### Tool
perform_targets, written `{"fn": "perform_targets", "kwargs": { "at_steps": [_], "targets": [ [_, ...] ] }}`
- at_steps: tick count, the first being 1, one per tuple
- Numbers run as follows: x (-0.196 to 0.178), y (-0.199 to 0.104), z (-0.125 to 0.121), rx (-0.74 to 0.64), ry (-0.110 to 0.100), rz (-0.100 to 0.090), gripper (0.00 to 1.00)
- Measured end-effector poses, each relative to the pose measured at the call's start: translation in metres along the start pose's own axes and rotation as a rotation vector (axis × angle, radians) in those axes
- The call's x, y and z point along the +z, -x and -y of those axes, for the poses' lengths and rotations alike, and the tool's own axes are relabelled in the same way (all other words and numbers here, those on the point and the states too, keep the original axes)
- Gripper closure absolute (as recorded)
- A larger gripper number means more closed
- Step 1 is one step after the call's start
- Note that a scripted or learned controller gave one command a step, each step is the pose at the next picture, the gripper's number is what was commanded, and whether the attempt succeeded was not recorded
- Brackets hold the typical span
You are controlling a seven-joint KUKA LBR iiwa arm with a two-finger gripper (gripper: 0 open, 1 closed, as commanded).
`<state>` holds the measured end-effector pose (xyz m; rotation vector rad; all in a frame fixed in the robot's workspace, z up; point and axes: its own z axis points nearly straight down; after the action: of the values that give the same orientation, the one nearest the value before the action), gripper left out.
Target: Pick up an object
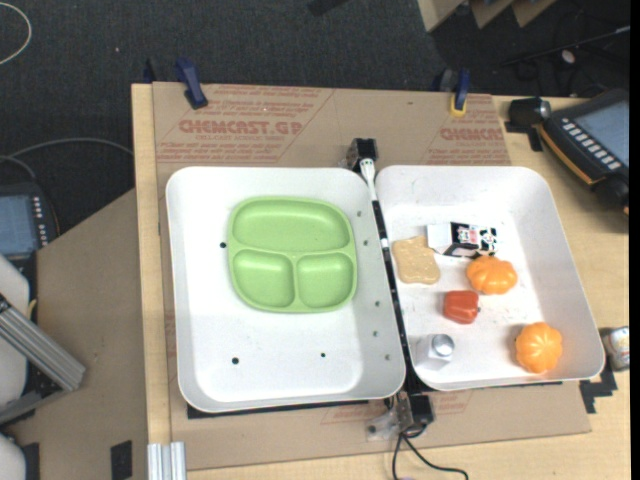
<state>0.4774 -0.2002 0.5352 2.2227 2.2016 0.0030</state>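
Waiting at the very start, we are eyeing the orange pumpkin (491,275) lying in the right bin (560,238), needing a descent onto it, the claw's state being impossible to tell.

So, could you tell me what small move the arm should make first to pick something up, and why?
Probably reach in over the right bin and stop above the orange pumpkin-like toy near its front right corner. It sits apart from the other items, closest to the side the arm enters from, so it looks the easiest to grasp.
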Motion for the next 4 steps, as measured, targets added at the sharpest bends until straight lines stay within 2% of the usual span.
{"fn": "perform_targets", "kwargs": {
  "at_steps": [1, 2, 4],
  "targets": [
    [0.155, -0.019, 0.001, -0.010, -0.026, -0.013, 1.00],
    [0.136, -0.016, -0.001, -0.011, -0.005, -0.004, 1.00],
    [0.115, -0.016, -0.003, -0.012, 0.001, 0.001, 1.00]
  ]
}}
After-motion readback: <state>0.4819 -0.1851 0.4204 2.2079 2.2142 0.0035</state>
